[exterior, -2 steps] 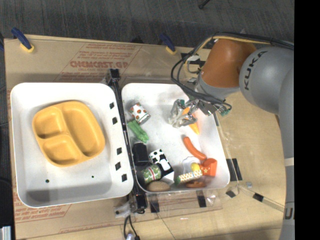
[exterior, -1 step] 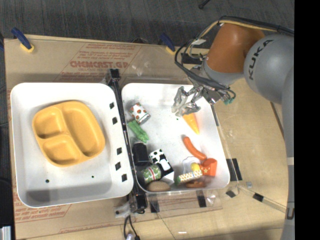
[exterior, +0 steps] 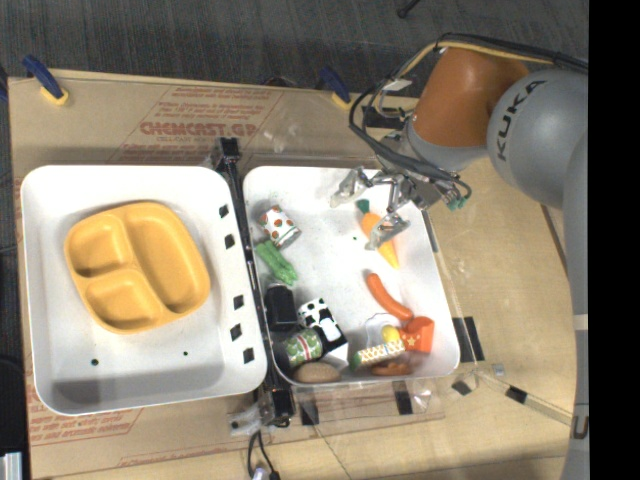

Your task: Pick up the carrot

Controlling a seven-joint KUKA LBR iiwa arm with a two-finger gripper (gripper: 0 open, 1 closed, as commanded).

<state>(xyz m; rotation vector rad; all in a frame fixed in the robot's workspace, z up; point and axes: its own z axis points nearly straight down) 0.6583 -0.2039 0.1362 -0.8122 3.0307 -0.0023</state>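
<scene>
Tool, at the end of my grey arm with its orange band, hangs low over the far right part of the right bin, its two metal fingers spread apart. Between and just under them I see the carrot, a short orange cone with a green tuft at its far end, lying near the bin's right wall. One finger appears to touch or overlap the carrot's upper half, but from this slant I cannot tell whether the tool has closed on it or whether the carrot has left the floor of the bin.

Progress, as I judge it: the approach is made and the tool stands at the carrot; the grasp itself and the lift remain unconfirmed, so I count the task as not yet done.

Count, working outward from the carrot. Carrot: one. Nearer the camera lies one orange-red sausage-like piece. Beyond it, in the near right corner, sit one red carton and one small yellow-labelled packet. Along the near wall: one green can, one brown rounded item, one black-and-white block, one black object. Toward the left wall: one green vegetable, one small red-and-white can. Bins: two, side by side on the bench. The left bin carries one yellow divided tray, with three compartments.
</scene>
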